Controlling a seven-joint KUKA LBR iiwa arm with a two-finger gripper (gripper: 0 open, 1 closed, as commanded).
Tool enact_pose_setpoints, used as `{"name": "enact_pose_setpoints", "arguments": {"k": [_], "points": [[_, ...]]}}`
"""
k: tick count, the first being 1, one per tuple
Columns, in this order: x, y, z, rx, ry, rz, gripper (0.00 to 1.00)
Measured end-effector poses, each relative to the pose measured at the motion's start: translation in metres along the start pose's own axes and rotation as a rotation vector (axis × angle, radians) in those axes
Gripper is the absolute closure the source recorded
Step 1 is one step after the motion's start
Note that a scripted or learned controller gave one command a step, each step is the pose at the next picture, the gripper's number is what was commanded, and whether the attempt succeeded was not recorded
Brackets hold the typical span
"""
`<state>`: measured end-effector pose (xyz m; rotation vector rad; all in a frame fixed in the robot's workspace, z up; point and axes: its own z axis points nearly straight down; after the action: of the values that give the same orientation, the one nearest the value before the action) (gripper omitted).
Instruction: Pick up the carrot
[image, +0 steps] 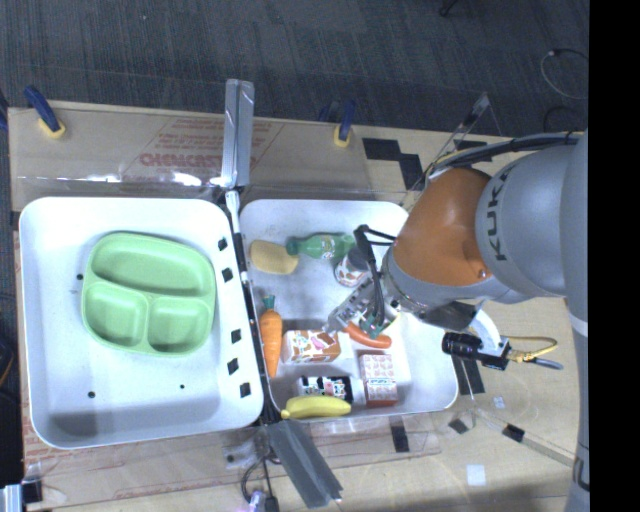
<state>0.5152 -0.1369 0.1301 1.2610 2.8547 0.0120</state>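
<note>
The carrot (270, 340) lies lengthwise along the left wall of the right bin (432, 395), well to the left of the hand (362, 318), untouched. The hand hangs low over a red sausage-like piece (368, 338) just beneath it; whether it is spread or pressed together I cannot tell, as the wrist hides it.

Risks, as I judge them: the carrot hugs the bin wall, so one side of the hand could strike the wall and miss. A snack packet (312, 346) sits between hand and carrot and could be shoved along. The hand might also close on the red piece instead.

Count: one carrot, one banana (316, 407), one green bottle (318, 244), one yellowish lump (273, 258), two packets, one dark small box (327, 385), one green tray (150, 292) in the left bin (40, 300).
</note>
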Motion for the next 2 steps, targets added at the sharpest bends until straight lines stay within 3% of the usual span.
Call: {"name": "enact_pose_setpoints", "arguments": {"k": [1,2], "points": [[0.030,0.009,0.021,-0.007,-0.029,0.279,1.00],[-0.004,0.058,0.040,0.022,0.011,0.714,1.00]]}}
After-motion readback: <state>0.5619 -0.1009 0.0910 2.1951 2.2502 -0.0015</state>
